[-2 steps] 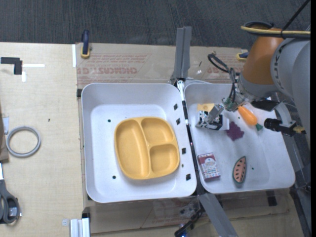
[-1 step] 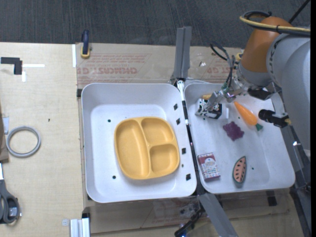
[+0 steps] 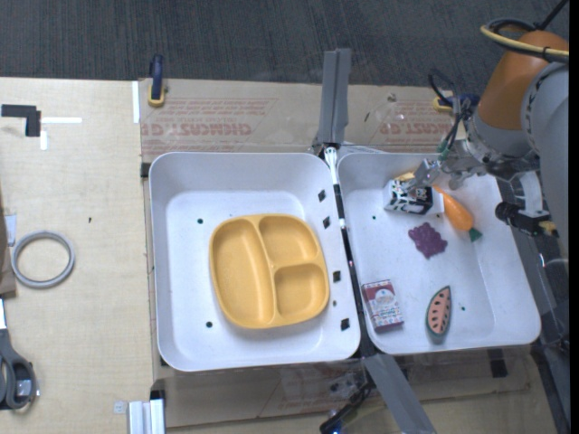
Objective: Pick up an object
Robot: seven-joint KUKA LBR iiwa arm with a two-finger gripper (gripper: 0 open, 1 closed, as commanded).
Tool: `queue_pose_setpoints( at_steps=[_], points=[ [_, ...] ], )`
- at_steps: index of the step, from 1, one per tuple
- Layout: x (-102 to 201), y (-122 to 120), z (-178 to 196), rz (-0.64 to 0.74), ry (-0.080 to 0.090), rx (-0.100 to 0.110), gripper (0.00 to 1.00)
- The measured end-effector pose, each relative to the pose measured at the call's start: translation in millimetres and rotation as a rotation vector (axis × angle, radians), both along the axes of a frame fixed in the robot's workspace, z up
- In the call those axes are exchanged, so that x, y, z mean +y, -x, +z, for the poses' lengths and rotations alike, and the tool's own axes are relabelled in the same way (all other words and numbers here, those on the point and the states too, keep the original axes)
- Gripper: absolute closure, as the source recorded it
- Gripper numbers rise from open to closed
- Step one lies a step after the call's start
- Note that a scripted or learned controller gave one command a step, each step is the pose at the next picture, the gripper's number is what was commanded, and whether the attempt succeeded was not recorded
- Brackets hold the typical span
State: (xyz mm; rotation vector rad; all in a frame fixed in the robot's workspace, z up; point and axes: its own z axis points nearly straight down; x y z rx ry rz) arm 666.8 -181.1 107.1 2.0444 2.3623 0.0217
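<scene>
The gripper [image 3: 412, 194] sits low in the right bin [image 3: 507, 328] by the toy carrot [image 3: 458, 214], maybe to grab it.

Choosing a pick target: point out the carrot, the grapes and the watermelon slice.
carrot [image 3: 457, 213]: camera view, middle of its orange body.
grapes [image 3: 427, 240]: camera view, centre of the purple bunch.
watermelon slice [image 3: 439, 311]: camera view, middle of its red flesh.
</scene>
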Motion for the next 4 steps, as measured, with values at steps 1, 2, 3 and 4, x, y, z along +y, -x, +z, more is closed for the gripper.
queue_pose_setpoints(
  at_steps=[1, 2, 3, 4],
  points=[
    [-35.1, 42.8, 0.5, 0.052, 0.004, -0.007, 0.00],
    [-36.7, 9.1, -0.6, -0.098, -0.007, 0.008, 0.00],
    [1.4, 13.8, 0.3, -0.133, 0.004, -0.005, 0.00],
    [-37.2, 38.8, 0.9, -0.046, -0.001, -0.009, 0.00]
  ],
)
